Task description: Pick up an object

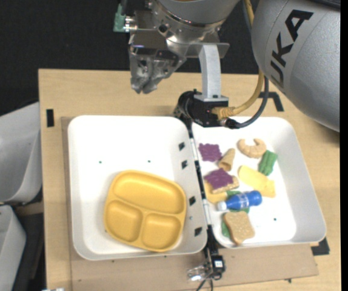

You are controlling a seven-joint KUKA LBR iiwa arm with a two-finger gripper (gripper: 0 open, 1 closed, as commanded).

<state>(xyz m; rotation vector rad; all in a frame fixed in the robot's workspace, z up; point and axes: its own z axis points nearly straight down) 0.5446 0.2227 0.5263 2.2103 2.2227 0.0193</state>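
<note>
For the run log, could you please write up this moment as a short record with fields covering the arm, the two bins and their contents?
arm: reaches in at the top, gripper raised above the bench, behind the left bin's far edge
gripper load: nothing visible between its fingers
left bin: holds a yellow divided tray, upright, near the front
right bin: holds small toy foods in a loose cluster
notable items: blue bottle lying on its side, toast slice, croissant, two purple pieces
task status: no object picked up yet
</note>
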